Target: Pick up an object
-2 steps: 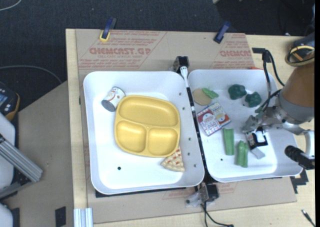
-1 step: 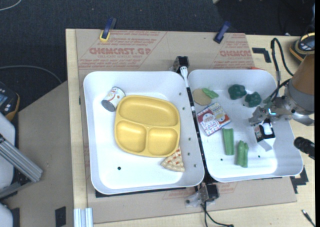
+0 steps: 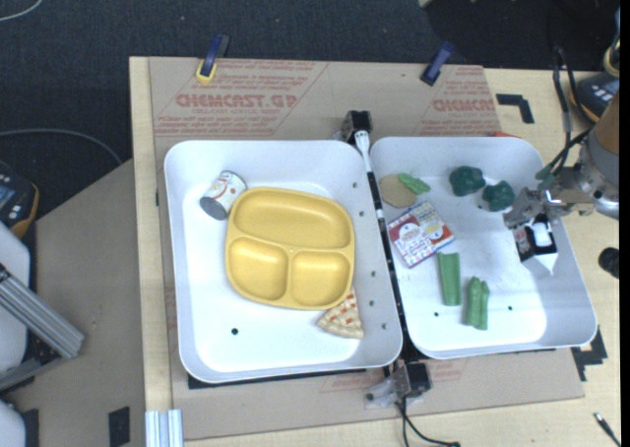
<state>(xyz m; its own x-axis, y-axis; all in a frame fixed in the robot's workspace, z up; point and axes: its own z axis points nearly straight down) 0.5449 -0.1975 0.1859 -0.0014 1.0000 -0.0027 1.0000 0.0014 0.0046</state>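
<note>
My gripper (image 3: 525,213) hangs over the right edge of the right bin (image 3: 512,332), just right of a dark green lump (image 3: 498,196). A second dark green lump (image 3: 467,179) lies a little further left. Also in this bin are a red and white packet (image 3: 420,233), a tan round piece (image 3: 396,190) with a light green leaf (image 3: 415,182) on it, and two green sticks (image 3: 449,278) (image 3: 476,302). I see nothing held in the gripper.
The left bin (image 3: 197,337) holds a yellow divided plate (image 3: 290,246), a small tipped can (image 3: 223,194) at its upper left and a pizza slice (image 3: 343,318) by its lower right. The two bins meet at a raised rim (image 3: 379,238).
</note>
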